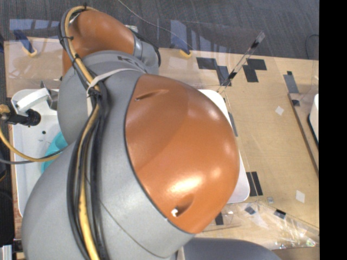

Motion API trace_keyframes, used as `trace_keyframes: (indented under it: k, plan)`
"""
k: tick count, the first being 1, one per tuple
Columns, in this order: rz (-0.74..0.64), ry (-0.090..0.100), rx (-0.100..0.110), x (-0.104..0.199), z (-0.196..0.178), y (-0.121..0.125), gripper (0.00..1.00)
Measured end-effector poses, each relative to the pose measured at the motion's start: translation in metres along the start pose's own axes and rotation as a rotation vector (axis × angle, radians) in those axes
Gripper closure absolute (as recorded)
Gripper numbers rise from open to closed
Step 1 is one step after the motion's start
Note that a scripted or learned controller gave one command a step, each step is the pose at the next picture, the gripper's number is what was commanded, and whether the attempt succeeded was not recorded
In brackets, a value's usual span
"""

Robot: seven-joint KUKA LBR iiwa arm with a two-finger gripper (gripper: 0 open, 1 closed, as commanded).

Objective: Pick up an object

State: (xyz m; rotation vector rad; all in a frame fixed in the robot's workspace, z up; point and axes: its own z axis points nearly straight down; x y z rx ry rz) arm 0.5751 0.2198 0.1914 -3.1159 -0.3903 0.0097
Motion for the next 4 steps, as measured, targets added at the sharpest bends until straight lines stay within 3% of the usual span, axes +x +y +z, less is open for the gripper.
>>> trace_keyframes:
  k: [1,3,4]
  plan:
    - [0.043,0.002,-0.001,0.061,0.008,0.018,1.0]
    - [0.008,-0.001,0.001,-0.07,-0.008,-0.017,1.0]
    - [0.043,0.001,-0.001,-0.035,0.007,-0.007,1.0]
